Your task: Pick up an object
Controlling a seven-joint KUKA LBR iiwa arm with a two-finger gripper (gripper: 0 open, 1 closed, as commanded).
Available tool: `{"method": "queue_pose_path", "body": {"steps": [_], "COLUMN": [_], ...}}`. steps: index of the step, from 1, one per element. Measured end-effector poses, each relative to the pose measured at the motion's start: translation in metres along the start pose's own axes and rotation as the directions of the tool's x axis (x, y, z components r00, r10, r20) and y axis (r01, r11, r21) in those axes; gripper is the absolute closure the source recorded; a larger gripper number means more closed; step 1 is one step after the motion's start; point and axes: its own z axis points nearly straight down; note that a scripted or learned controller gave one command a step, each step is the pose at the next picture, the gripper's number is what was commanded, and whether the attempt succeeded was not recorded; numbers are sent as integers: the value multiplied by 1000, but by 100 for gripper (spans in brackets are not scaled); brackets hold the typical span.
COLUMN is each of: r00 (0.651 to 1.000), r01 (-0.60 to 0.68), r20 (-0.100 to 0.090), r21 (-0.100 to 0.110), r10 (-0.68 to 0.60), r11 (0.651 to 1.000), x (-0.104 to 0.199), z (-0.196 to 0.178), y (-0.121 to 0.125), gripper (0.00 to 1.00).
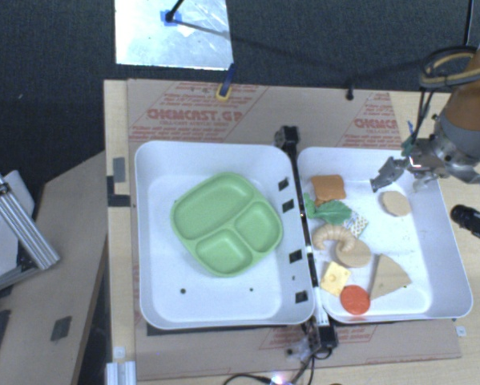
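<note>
Your claw (393, 173) hangs over the right bin (440, 239), just above the round cookie (397, 204); you cannot tell how it is set. The green tray (226, 223) lies alone in the left bin (155, 239). Other food crowds the right bin's left half.

- Two white bins sit side by side on a bench (87, 215).
- The left bin (155, 295) holds a green three-part plate (226, 223).
- The right bin (444, 271) holds toy food: toast (328, 188) far left, a green leaf (329, 211) just near it, a croissant (336, 237), a cheese cube (335, 279), a red tomato slice (355, 299), a tan wedge (389, 277) and a round cracker (397, 204).
- The gripper (400, 171) hangs over the right bin's far side, just beside the cracker, nothing between its fingers.
</note>
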Motion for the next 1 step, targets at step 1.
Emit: {"method": "queue_pose_path", "body": {"steps": [1], "r00": [1000], "r01": [3], "r20": [-1], "r21": [2], "r10": [-3], "r11": [1000], "x": [9], "z": [55], "y": [4], "gripper": [0]}}
